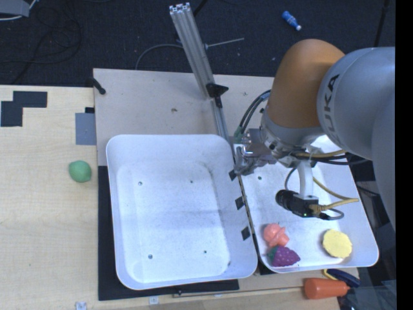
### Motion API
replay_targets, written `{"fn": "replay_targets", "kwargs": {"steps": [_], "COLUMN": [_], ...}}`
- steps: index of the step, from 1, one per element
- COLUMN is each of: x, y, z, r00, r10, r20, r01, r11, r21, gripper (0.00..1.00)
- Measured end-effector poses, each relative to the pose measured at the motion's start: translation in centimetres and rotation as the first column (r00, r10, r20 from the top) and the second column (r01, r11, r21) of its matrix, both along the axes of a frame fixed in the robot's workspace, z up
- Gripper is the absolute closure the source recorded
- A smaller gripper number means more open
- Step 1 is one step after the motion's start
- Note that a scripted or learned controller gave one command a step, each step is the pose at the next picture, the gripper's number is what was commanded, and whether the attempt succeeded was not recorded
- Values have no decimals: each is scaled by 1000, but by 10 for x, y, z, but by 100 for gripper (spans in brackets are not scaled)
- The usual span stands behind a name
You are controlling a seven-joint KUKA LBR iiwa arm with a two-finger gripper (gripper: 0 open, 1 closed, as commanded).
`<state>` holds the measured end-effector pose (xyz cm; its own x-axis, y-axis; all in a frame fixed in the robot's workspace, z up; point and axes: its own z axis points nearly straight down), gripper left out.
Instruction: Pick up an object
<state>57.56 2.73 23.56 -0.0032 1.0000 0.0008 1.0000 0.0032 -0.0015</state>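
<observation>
My gripper (243, 161) hangs below the orange-banded wrist (303, 86), low over the far left side of the right bin (361, 254), close to the edge it shares with the left bin. Near the right bin's front lie a pink-red toy (276, 234), a purple bunch of grapes (284, 257) and a yellow round piece (337, 243). The gripper is well apart from all three, farther back in the bin. I see nothing held in it.
The left bin (122, 154) sits beside the right one. A green ball (80, 171) rests on the bench at the far left. An orange carrot-like toy (324, 288) lies outside the right bin's front edge. A metal rail (197, 53) slants behind the bins. Black cabling (298, 203) hangs under the wrist.
</observation>
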Motion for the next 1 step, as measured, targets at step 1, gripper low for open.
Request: {"fn": "replay_targets", "kwargs": {"steps": [1], "x": [7], "y": [60], "z": [3], "r00": [1000], "r10": [1], "r20": [1], "r01": [-1], "r11": [1000], "r21": [0], "gripper": [100]}}
